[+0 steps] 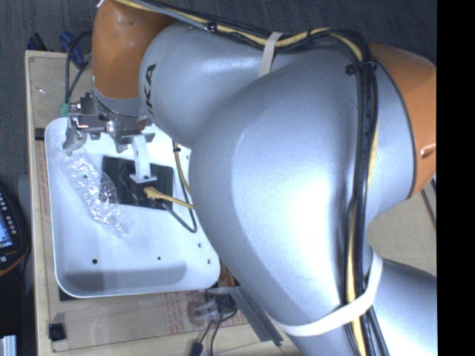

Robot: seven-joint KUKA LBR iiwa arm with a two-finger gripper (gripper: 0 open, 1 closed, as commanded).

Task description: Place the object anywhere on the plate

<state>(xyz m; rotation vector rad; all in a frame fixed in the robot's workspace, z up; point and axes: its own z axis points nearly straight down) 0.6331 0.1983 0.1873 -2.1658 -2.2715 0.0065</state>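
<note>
We see the gripper (77, 135) hanging low at the upper left of the white bin (133, 273), just above the crumpled clear wrapper (93, 191), probably to grasp it. We cannot tell whether it is open or closed.

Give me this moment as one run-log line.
hand: low over far-left corner of white bin | clear crinkled plastic: lying on bin floor beside hand | grasp: unconfirmed
</note>
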